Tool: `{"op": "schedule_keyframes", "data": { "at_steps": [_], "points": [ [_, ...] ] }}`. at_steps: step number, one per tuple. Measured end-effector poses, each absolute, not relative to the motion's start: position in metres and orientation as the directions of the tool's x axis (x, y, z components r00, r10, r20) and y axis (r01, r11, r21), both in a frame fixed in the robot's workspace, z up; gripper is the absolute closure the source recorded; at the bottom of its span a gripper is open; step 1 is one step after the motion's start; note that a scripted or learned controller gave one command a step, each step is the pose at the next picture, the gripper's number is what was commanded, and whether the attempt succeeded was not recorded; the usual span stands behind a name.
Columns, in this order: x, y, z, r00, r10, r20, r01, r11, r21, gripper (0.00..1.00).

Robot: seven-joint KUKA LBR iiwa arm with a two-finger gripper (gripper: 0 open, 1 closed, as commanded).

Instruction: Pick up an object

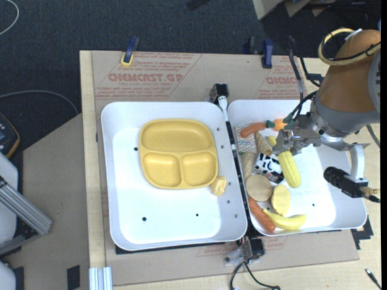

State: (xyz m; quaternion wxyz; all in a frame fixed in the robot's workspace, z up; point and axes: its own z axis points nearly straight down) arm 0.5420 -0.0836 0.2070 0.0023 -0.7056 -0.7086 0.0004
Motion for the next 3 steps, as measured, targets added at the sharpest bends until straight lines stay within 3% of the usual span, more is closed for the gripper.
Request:
{"op": "schedule_keyframes", "data": {
  "at_steps": [1, 2, 3],
  "points": [
    [0.530, -0.028, 0.223, -0.007, 1.000, 0.004, 1.000, 0.007, -0.002, 1.00],
    [0.504, 0.021, 0.235, -0.006, 1.000, 0.003, 1.000, 0.006, -0.003, 1.00],
    [0.494, 0.021, 0.221, 0.001, 1.000, 0.001, 1.000, -0.001, -0.005, 1.00]
  ]
}}
